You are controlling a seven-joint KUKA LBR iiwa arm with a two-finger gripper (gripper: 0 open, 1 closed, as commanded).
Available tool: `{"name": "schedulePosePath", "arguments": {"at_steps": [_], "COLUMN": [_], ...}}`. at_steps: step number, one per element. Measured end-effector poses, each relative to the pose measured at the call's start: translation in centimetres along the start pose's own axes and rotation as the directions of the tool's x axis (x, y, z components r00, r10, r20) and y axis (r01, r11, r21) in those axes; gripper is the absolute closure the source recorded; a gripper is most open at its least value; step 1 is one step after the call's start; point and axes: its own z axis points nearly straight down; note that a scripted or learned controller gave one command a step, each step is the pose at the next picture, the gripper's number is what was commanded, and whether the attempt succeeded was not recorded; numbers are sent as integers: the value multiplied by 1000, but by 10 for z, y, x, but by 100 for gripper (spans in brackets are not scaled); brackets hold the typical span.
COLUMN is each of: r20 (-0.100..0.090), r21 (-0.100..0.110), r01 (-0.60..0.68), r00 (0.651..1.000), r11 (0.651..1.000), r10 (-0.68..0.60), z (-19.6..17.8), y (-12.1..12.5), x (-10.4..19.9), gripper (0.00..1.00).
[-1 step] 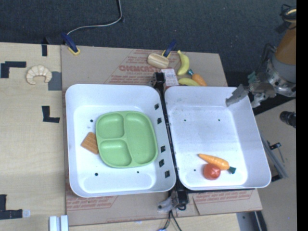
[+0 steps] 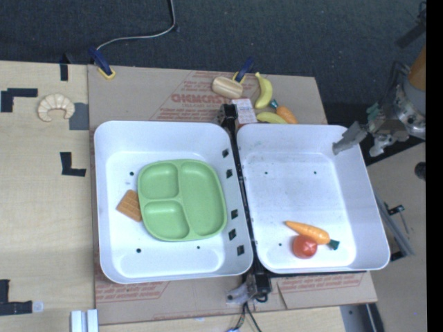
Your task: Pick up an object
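The gripper (image 2: pixel 354 138) sits at the upper right corner of the right bin (image 2: pixel 297 164), over its rim, with nothing seen between its tips; how it is set I cannot tell from here. The grey arm behind it enters from the right, beyond the bin's edge. Inside the right bin, well apart from the gripper, a carrot (image 2: pixel 309 232) lies near the lower right part of the floor, and a tomato (image 2: pixel 304 247) rests just below it, touching or nearly so. The left bin (image 2: pixel 111 185) holds a green divided plate (image 2: pixel 183 200) lying flat at its middle, and a tan cracker-like piece (image 2: pixel 129 205) is tucked under the plate's left edge. Behind the bins, on the cardboard, lie a bread roll (image 2: pixel 227 86), two bananas (image 2: pixel 264 92) and a small orange item. A croissant (image 2: pixel 55 106) lies on the bench at far left.
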Motion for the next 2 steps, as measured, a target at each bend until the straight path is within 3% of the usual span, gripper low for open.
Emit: {"name": "schedulePosePath", "arguments": {"at_steps": [1, 2], "r20": [-1, -2], "r21": [3, 3], "r01": [-1, 0], "r00": [1000, 1000], "r11": [1000, 1000], "r10": [1, 0], "z": [56, 119], "y": [-68, -99], "x": [31, 71], "gripper": [0, 0]}}
